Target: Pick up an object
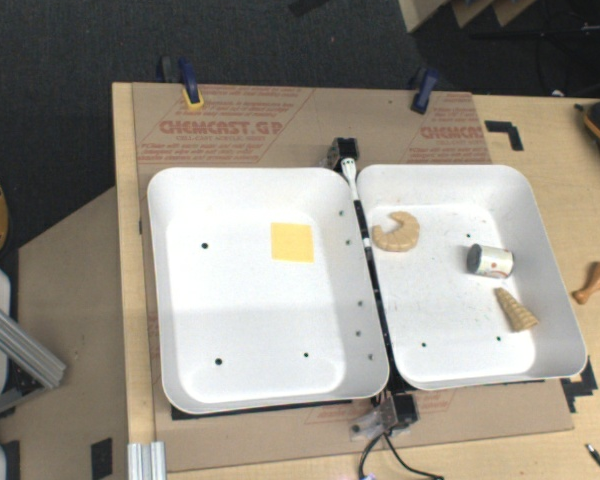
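Plainly, no pick has begun: the right bin [540, 218] holds three candidates, a croissant [397, 232] close to the divider [365, 268], a small can [490, 260] lying on its side well to the right of the divider, and a cone [517, 309] just below the can. The cone's long axis runs diagonally, its tip pointing up-left toward the can, and a yellow square [292, 241] lies flat in the left bin [180, 268], left of the divider. Since the arm reaches in from the right, the can and cone probably lie nearest it; the claw's state I cannot tell.
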Motion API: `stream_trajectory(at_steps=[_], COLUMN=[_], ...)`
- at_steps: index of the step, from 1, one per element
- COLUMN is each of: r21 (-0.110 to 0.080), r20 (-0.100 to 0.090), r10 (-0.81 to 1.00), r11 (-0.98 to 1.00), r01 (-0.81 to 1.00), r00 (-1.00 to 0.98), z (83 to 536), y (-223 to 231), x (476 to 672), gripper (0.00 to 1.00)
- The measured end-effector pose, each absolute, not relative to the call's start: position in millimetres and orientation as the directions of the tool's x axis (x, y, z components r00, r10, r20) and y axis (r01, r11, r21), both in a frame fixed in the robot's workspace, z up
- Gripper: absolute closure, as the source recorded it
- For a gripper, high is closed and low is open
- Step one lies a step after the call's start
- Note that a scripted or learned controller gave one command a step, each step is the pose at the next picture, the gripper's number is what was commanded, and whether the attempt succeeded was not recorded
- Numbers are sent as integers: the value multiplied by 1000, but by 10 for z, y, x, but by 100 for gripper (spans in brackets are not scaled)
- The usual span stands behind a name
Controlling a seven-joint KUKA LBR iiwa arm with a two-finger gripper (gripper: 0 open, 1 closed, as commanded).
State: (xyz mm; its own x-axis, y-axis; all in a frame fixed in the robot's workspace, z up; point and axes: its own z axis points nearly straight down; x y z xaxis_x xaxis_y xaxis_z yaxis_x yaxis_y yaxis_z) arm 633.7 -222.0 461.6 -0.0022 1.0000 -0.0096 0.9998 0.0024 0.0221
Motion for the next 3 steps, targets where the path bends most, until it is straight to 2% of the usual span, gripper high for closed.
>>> stream_trajectory(at_steps=[1,2,3], r21=[-12,16,-16], r20=[4,-6,6], r10=[1000,1000,1000], r11=[-1,5,1], r01=[1000,1000,1000], r00=[1,-4,-1], z=[3209,4390,3025], y=[-2231,-2043,-1634], x=[6238,6573,6090], gripper=[100,100,100])
